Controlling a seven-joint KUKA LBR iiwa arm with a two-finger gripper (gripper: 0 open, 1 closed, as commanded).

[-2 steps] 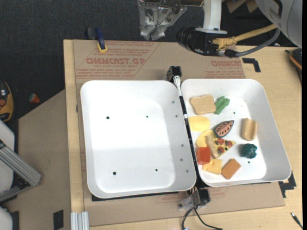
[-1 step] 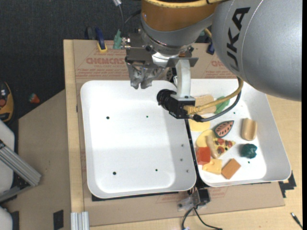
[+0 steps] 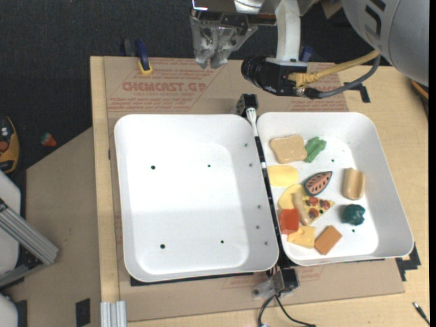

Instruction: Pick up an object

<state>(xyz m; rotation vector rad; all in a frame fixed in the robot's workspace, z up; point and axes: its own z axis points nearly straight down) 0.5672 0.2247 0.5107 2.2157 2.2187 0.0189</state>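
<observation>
Camera view: the end effector [image 3: 216,46] hangs beyond the far edge of both bins, over the cardboard; whether its fingers are spread or pressed together cannot be told. Nothing visible between them. The toy food items lie nearer the camera and rightward of it, in the right bin [image 3: 381,142]; the closest, a bread slice [image 3: 287,148], sits well apart.

A tan bench [image 3: 102,155] fills the middle of the frame, red lettering [image 3: 165,85] printed along its top part; two white bins sit directly on it, the left bin [image 3: 129,182] touching the right bin [image 3: 381,176] at centre
</observation>
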